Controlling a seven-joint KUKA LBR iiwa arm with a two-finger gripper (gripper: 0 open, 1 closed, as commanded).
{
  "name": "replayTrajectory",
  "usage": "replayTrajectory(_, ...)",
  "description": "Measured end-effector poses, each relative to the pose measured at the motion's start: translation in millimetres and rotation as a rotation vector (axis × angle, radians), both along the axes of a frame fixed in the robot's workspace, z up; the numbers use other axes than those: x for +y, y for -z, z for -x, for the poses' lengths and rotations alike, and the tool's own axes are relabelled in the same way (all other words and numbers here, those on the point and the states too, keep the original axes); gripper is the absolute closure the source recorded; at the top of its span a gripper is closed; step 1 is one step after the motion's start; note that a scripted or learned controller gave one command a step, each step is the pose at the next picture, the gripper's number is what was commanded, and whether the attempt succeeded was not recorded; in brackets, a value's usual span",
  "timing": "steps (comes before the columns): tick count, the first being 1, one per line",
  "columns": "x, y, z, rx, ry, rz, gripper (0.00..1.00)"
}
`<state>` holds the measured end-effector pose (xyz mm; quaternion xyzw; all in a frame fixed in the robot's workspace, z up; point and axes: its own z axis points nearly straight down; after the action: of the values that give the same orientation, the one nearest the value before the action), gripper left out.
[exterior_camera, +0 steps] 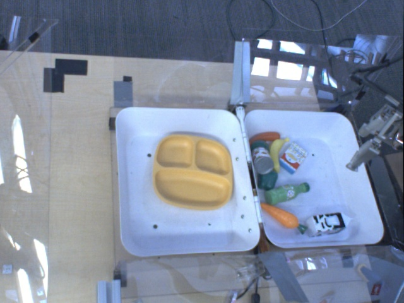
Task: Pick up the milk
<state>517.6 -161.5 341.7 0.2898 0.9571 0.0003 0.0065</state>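
Note:
The milk (pixel 328 223) is a small white carton with black cow patches. It lies on its side in the front right corner of the right bin (pixel 328 122). My gripper (pixel 361 158) hangs over that bin's right rim, above and to the right of the carton and well apart from it. Nothing shows in its grasp.
In the right bin also lie a carrot (pixel 279 216), a green bottle (pixel 287 193), a can (pixel 262 161), a banana (pixel 276 151), a red sausage (pixel 265 136) and a red, white and blue box (pixel 293 156). The left bin (pixel 136 226) bears a yellow divided plate (pixel 192 171).

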Motion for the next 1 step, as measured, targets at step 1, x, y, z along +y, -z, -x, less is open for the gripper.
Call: replayTrajectory(1, -19.6, 182.2, 29.1, 0.007, -0.118, -0.001, 0.00)
